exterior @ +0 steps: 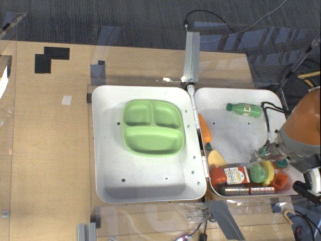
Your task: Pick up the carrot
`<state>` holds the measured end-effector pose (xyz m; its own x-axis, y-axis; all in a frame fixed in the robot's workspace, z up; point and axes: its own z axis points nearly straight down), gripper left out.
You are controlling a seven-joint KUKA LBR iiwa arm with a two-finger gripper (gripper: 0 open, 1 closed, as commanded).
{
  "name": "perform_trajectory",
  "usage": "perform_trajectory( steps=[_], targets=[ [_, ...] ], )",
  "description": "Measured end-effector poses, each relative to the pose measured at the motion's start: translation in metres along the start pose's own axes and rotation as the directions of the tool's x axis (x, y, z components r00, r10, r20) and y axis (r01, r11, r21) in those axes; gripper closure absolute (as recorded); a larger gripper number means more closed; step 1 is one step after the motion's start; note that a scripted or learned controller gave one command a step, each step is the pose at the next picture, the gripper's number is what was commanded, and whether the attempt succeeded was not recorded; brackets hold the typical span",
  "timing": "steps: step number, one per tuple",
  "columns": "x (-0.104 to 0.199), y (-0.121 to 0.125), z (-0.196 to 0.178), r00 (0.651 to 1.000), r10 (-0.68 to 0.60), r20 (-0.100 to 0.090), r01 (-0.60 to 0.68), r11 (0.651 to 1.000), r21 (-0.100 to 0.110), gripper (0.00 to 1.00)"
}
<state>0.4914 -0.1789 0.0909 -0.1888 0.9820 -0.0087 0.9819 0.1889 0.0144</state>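
**Carrot at the left wall, gripper over the crowded corner**

Nearest to the camera we see the front edge of the right bin (235, 97), where several things are packed close together: a red bottle with a white label (229, 175) lying on its side, a dark flat bar (248, 190) just in front of it, a green round item (258, 173), a yellow banana-like piece (269, 171) and a small orange-red item (281, 181). A pale yellow piece (216, 158) lies just behind the red bottle.

We find the gripper (268, 153) at the right side of this bin, low over the green and yellow items, below the orange band of the arm (303, 119). Its fingers are too small and cluttered for us to tell how they stand, and we see nothing clearly between them.

We see the carrot (204, 129) lying along the left wall of the right bin, beside the divider, with its length running front to back. It is well apart from the gripper, to its left across the bin floor, and nothing touches it.

A green bottle (244, 109) lies near the back of the same bin. In the left bin (108, 134) a green divided plate (153, 127) rests flat.
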Motion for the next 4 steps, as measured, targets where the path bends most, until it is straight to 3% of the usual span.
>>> perform_trajectory(
  steps=[1, 2, 3, 4],
  targets=[
    [0.061, 0.011, -0.092, 0.974, -0.228, -0.008, 0.228, 0.974, 0.006, 1.0],
    [0.084, 0.017, -0.001, 0.985, -0.17, -0.003, 0.17, 0.985, -0.003, 1.0],
    [0.059, 0.015, -0.072, 0.925, -0.38, -0.009, 0.38, 0.925, 0.004, 1.0],
    [0.082, 0.012, -0.012, 0.976, -0.217, -0.011, 0.218, 0.976, 0.009, 1.0]
  ],
)
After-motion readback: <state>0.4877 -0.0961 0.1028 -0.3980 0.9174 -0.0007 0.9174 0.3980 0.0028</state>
